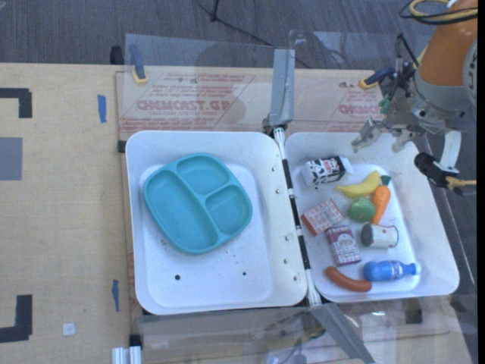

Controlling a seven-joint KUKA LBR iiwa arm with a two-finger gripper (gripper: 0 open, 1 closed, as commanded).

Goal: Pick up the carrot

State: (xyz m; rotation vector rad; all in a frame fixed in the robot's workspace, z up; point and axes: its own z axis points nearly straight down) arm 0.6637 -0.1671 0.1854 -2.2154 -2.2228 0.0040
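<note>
Carrot (380,201) lies in my right bin (443,268), wedged between banana (359,186) and lime (361,208).
Farther back my claw (384,133) hangs spread, holding nothing; descending, I risk pinching those neighbours instead.

The arm (447,59) is cut off by the right and top edges. The printing on the small cartons (333,230) is too small to be read. The bench (61,203) is cropped at the left edge.

Bright, even overhead light, soft shadows, mild glare, slightly soft focus.
</note>
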